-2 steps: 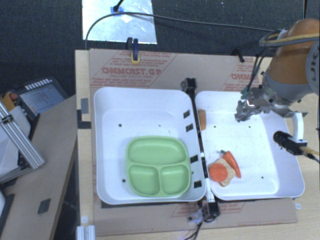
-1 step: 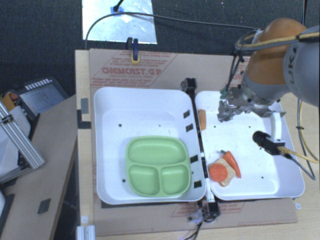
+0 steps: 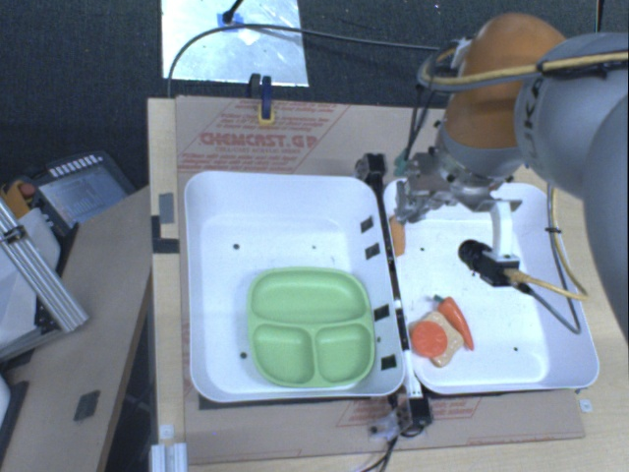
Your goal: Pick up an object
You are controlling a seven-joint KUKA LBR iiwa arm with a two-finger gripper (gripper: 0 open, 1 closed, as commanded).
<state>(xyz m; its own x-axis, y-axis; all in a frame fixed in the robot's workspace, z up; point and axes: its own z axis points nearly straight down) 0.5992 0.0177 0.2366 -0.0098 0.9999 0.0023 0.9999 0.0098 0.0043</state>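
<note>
My gripper is down at the far left of the right bin, close against the divider between the bins. A small orange-brown object lies directly under it by the bin wall; whether they touch I cannot tell. Toward the front of the same bin lie a red round piece, a beige piece beneath it and an orange carrot-like piece, touching one another. The grey arm with its orange band covers the bin's back right.
The left bin holds a green divided plate at its front. A black fitting on a white bracket with a yellow cable hangs from the wrist over the right bin's middle. Black clips line the divider.
</note>
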